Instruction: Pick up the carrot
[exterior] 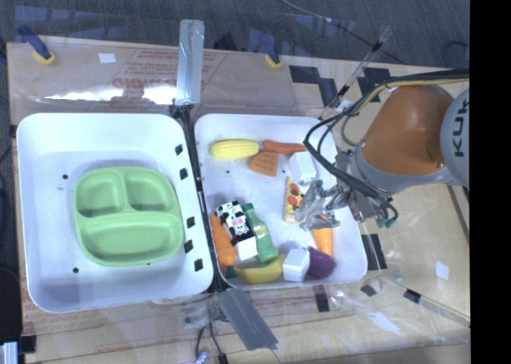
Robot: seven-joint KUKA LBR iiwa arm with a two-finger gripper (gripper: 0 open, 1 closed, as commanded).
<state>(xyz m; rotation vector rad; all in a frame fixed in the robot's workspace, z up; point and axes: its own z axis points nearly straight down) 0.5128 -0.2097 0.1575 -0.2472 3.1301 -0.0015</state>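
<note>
Carrot (322,240) partly under end effector (318,209)

A divided plate (128,215) lies in the left bin (36,163); toy foods crowd the right bin (209,127).

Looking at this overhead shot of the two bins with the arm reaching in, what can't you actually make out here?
- Gripper: in the camera view its fingers blur into cables and metal, so open or shut is unclear.
- Orange piece below the gripper: its top is covered, so any contact is unclear.
- Long orange item by the right bin's left wall: partly hidden by the cow toy.
- Yellow item at the front: mostly buried.
</note>
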